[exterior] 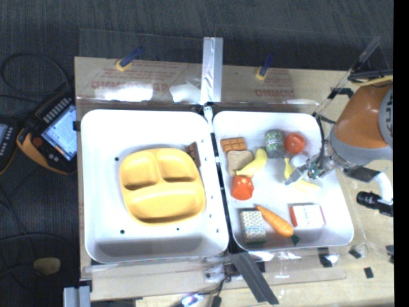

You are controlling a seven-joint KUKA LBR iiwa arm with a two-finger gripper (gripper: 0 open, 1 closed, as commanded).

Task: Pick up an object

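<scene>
Jaws [307, 171] low at the right bin's [345, 232] right edge, over a pale yellow piece [309, 184]; apart or together, cannot tell. Piece's long axis parallel to the bin's near edge, directly under the tips.

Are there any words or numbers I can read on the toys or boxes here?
None can be read.
Red print on the clear sheet behind the bins: too blurred.
White and red box in the right bin: any label is too small.
Green can: pattern only, no legible letters.
Handheld screen left of the bench: glowing, but too small to read.
</scene>
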